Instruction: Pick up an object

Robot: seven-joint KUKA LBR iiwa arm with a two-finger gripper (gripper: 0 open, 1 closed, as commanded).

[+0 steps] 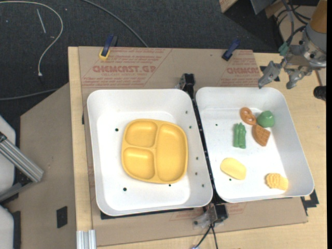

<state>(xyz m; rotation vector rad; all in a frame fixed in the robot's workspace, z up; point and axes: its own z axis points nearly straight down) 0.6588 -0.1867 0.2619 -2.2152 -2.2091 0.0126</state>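
End effector (280,77) hangs spread and unladen; green toy (239,136) lies lengthwise, near-to-far.

Yellow tray (154,151), white bins (104,154)

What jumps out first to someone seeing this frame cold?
The yellow divided plate sitting in the middle of the left bin grabs the eye first. Next is the scatter of small toy foods in the right bin: a pretzel touching a green round piece, a green vegetable, a waffle-like piece, a pale yellow lump and a corn-like piece. The gripper hangs above that bin's far right corner, jaws open.
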